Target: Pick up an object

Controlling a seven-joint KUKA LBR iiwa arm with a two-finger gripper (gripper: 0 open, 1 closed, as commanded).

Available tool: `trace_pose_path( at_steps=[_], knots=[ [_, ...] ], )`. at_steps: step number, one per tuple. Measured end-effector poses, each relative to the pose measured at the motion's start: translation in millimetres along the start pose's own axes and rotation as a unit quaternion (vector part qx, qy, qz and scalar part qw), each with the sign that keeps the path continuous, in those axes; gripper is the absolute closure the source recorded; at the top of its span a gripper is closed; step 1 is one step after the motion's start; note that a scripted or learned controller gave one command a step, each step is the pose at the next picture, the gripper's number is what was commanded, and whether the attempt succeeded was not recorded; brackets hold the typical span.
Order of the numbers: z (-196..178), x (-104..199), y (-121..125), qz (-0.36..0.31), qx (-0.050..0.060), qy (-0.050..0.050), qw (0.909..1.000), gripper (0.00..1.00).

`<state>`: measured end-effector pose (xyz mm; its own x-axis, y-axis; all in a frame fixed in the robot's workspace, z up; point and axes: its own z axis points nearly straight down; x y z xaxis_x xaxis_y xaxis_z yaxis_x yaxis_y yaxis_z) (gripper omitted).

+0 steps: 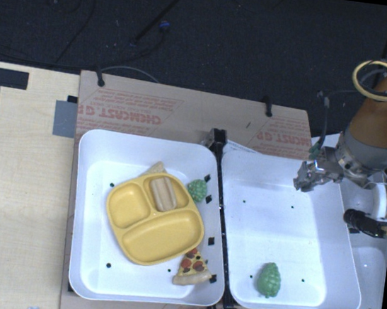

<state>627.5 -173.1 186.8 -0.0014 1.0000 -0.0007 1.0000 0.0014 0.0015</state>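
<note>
- My arm (pixel 371 132) reaches in from the right, its orange band high above the wrist, and my gripper (pixel 307 179) hangs over the upper right corner of the right bin (pixel 290 228).
- I cannot tell whether my gripper is open or closed; at this size it shows as a dark cluster, and I see nothing held in it.
- The right bin holds 1 object: a green bumpy toy fruit (pixel 269 279), near the bin's lower edge and well apart from my gripper.
- Left of the right bin, across the black divider where the 2 bins meet, the left bin (pixel 98 172) carries a yellow divided plate (pixel 153 224) with 3 compartments, turned at an angle.
- A tan toy bread piece (pixel 165 193) lies in the plate's small upper compartment.
- A small green toy broccoli (pixel 197 188) sits just beside the plate's upper right rim, close to the divider.
- A toy pizza slice (pixel 192 268) lies at the plate's lower right edge, touching or nearly touching it.
- Both bins rest on brown printed cardboard (pixel 184 117), with a pale wooden bench top (pixel 9 196) further left of the left bin and a dark floor with cables behind.
- The middle and upper left of the right bin are bare white floor, giving open room all round the toy fruit except toward the lower wall.
</note>
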Motion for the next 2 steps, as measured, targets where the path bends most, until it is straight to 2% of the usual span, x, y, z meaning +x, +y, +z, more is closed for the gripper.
trace_pose_path(
  at_steps=[1,2],
  knots=[
    [-51,10,3,-0.001,0.000,0.000,1.0000,1.00],
    [-39,62,-12,-0.001,0.003,0.001,1.0000,1.00]
  ],
)
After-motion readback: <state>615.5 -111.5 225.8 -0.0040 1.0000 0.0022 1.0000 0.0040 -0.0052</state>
